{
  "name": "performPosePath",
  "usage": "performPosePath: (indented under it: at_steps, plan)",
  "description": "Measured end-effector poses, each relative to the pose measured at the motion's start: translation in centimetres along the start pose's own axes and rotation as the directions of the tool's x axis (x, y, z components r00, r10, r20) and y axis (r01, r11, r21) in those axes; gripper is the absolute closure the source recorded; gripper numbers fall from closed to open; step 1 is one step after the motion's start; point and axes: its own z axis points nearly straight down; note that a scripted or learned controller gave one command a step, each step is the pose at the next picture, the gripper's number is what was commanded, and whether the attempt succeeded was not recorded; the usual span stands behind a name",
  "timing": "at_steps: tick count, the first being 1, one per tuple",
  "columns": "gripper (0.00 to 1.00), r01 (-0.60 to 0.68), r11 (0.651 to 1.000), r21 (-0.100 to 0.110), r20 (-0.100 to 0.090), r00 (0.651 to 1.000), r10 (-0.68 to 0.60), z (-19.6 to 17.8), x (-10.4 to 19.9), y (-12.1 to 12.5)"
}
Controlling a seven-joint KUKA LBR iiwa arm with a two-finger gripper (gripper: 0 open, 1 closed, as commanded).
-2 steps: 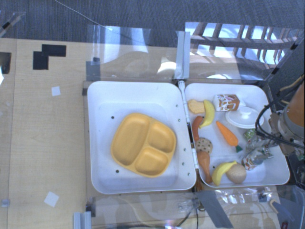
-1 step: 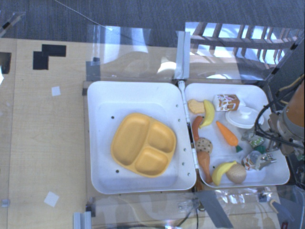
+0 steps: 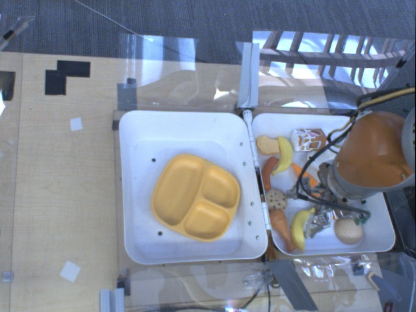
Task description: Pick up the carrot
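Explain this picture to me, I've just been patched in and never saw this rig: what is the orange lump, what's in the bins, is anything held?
The camera looks down at a slant on a bench with two white bins. The orange lump is the band above the wrist of a robot arm reaching in from the right. Its gripper hangs low over the right bin; I cannot tell whether it holds anything. That bin holds toy food: a carrot, two bananas, a cookie, an egg-like ball. The left bin holds a yellow tray.
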Motion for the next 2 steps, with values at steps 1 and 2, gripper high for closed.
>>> performPosePath:
  at_steps: [1, 2]
  plan:
    - [0.0, -0.024, 1.0, 0.0, -0.001, 1.0, 0.024, 0.1, -6.2, 1.0]
    - [1.0, -0.022, 1.0, 0.002, 0.007, 1.0, 0.022, -1.2, -6.5, 1.0]
